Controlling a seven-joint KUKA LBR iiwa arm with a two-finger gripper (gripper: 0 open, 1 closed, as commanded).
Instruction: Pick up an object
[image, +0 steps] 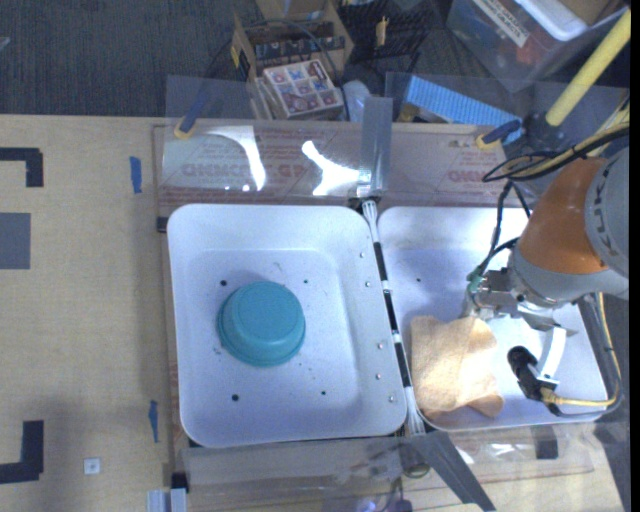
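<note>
A teal bowl (262, 322) lies upside down in the middle of the left bin (190, 240). A tan cloth (455, 368) lies crumpled in the front left part of the right bin (430, 240). My gripper (488, 302) is low over the right bin, at the cloth's upper right corner. Its tips are hidden behind the wrist and cloth edge. The grey arm with its orange band (560, 240) reaches in from the right above it.
A divider rim (385, 300) separates the two bins. Black cables and a yellow-tipped hose (540, 385) hang by the wrist over the right bin's front right. A clear back wall (300, 165) stands behind both bins.
</note>
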